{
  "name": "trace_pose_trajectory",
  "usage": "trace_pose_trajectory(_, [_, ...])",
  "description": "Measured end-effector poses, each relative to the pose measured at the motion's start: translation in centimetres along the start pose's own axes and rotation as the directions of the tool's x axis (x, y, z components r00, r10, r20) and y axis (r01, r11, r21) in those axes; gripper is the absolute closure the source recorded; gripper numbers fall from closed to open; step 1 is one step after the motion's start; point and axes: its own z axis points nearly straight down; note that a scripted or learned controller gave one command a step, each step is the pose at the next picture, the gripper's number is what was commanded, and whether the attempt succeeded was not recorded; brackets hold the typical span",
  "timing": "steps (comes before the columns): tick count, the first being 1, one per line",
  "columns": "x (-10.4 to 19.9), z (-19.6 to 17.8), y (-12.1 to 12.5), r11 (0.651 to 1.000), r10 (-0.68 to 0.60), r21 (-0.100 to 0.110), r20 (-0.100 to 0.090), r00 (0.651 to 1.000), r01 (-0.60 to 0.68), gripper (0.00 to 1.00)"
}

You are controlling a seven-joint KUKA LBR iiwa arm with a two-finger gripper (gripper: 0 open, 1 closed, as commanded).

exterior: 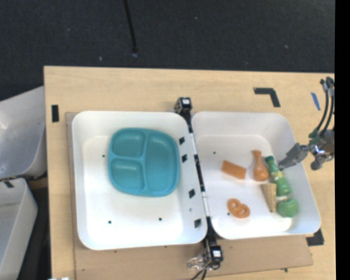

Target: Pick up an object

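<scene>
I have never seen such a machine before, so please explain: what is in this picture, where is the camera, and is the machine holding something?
The single camera is fixed above a wooden bench and looks down at a slant. On the bench sit two shallow white bins side by side. The left bin holds a teal divided plate. The right bin holds small toy-like items: an orange block, an orange pretzel-shaped piece, an orange bottle-shaped piece, a tan stick and some green pieces. The machine is a robot arm reaching in from the right; its gripper shows at the right bin's edge, close to the green pieces. Its tip is too small and blurred to tell whether it holds anything.
</scene>
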Motion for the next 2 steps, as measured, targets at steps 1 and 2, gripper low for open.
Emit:
trace_pose_trajectory(1, [0.0, -0.5, 0.2, 1.000, -0.003, -0.010, 0.003, 1.000, 0.003, 0.00])
trace_pose_trajectory(2, [-0.4, 3.8, 0.4, 1.000, -0.001, -0.006, 0.003, 1.000, 0.001, 0.00])
